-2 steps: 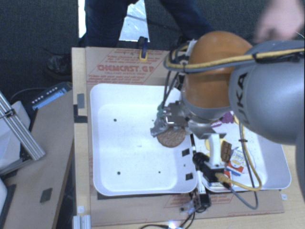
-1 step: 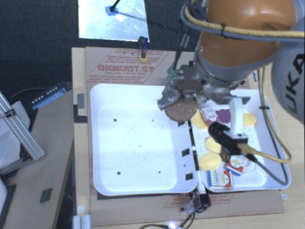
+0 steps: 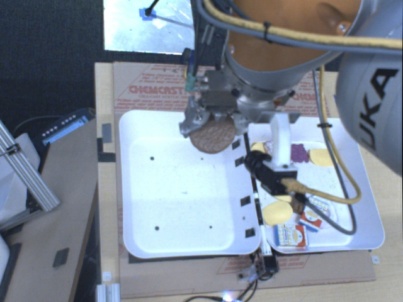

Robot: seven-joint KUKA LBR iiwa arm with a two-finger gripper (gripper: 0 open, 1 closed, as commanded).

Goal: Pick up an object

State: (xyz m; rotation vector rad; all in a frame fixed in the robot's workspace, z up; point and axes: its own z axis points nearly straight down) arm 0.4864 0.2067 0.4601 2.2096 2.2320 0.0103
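Gripper [image 3: 204,126] hung over left bin [image 3: 145,231], far right corner; fingers pinched round brown disc [image 3: 212,138]. Yellow pieces [image 3: 277,212] lay in right bin [image 3: 371,231].

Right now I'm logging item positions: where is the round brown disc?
The round brown disc sits at the top right of the left bin, just left of the divider between the bins, directly under the hand.

Single fixed camera above the tabletop [image 3: 107,187], angled down on both white bins [image 3: 135,187], arm [image 3: 296,30] close, entering from right.
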